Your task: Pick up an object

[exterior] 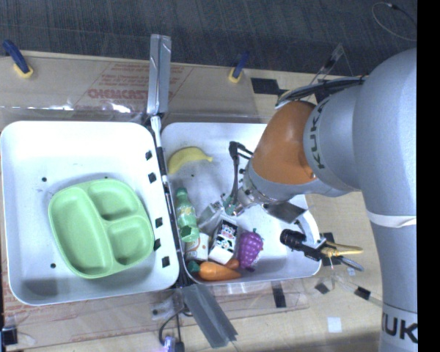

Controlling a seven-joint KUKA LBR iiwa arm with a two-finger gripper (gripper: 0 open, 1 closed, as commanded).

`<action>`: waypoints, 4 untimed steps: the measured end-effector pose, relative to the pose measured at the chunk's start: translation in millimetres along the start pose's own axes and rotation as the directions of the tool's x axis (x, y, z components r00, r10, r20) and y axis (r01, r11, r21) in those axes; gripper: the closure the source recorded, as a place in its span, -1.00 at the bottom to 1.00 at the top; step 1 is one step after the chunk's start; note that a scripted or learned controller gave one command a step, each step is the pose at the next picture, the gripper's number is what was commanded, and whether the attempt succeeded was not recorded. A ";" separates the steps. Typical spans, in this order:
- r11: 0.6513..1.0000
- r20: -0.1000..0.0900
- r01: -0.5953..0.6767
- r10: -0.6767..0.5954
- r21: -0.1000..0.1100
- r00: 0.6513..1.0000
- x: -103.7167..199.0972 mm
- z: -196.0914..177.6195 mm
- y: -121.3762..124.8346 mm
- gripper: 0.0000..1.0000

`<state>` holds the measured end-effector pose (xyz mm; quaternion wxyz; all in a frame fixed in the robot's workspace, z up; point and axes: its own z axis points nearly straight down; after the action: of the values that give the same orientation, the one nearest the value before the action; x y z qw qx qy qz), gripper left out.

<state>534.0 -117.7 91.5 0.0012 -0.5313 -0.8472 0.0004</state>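
Over the right bin (205,134) my jaws (231,204) hang low, just beside the green bottle (185,215); whether they are spread or pressed together I cannot tell. Below them lie a small carton (224,242), purple grapes (250,248) and a carrot (218,271); a banana (188,157) lies above. A green tray (100,227) sits in the left bin (29,145).

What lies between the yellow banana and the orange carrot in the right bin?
In the camera view, a green plastic bottle lies between the yellow banana and the orange carrot.

Banana (188,158), bottle (185,216), carton (224,242), grapes (250,247), carrot (218,271): all in rt bin.
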 end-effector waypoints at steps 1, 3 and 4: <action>0.972 0.003 0.236 -0.236 -0.002 0.972 -41.5 -1.3 72.5 -1.00; 0.810 0.000 0.586 -0.586 0.000 0.810 -33.5 -0.3 -7.0 -1.00; 0.998 0.002 0.057 -0.057 -0.002 0.998 -55.1 -0.9 68.4 -1.00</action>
<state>619.5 -137.5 92.2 -0.0004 -0.5068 -0.8621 0.0001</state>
